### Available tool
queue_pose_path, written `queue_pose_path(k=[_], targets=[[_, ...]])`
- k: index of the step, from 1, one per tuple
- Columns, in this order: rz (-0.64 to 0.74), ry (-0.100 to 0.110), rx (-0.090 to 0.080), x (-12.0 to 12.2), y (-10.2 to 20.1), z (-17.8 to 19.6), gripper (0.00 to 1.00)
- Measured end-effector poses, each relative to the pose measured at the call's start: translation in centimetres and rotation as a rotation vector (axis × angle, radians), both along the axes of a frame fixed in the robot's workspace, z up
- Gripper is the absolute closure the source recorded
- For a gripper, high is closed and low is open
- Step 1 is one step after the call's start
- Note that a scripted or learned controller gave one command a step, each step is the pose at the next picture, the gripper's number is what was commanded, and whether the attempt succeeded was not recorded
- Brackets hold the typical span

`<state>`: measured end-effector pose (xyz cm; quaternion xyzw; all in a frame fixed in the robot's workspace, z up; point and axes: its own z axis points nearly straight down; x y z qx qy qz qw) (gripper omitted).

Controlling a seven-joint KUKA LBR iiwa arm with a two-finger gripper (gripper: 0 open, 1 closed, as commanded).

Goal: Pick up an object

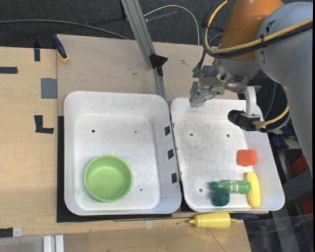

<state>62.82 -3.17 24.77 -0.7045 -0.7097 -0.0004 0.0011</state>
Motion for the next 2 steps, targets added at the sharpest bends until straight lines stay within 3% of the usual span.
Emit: queue_pose_path(k=[2], targets=[[0.0,0.002,-0.001,-2.6,9.5,-0.5,1.0]])
